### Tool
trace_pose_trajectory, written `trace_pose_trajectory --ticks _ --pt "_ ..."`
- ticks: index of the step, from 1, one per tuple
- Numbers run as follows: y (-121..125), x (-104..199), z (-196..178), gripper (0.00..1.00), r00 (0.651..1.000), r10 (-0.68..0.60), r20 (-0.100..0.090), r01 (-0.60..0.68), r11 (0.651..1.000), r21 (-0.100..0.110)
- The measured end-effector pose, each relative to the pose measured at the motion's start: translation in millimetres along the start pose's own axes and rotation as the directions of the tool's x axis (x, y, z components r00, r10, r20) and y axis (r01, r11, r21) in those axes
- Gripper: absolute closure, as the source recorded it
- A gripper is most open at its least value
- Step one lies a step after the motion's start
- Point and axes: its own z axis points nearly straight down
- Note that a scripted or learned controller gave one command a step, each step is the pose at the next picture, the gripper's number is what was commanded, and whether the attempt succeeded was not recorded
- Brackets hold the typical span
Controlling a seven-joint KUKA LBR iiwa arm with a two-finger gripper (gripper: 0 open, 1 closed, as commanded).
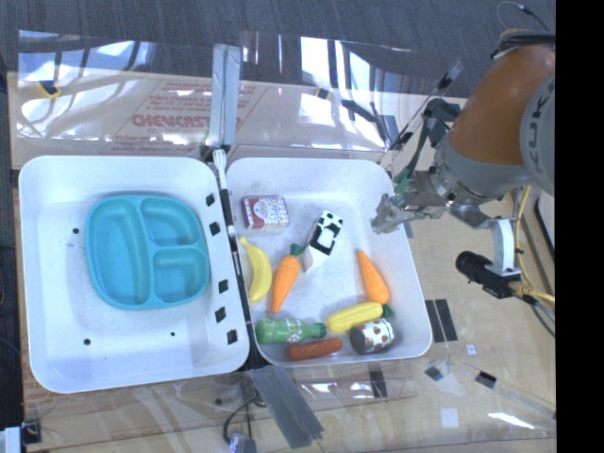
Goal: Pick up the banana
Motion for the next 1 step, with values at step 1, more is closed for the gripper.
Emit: trace_pose_trajectory --ticks 1 --pt "-56.5 18.9 53.3 0.0 0.999 -0.038 -0.001 0.038 0.999 0.0"
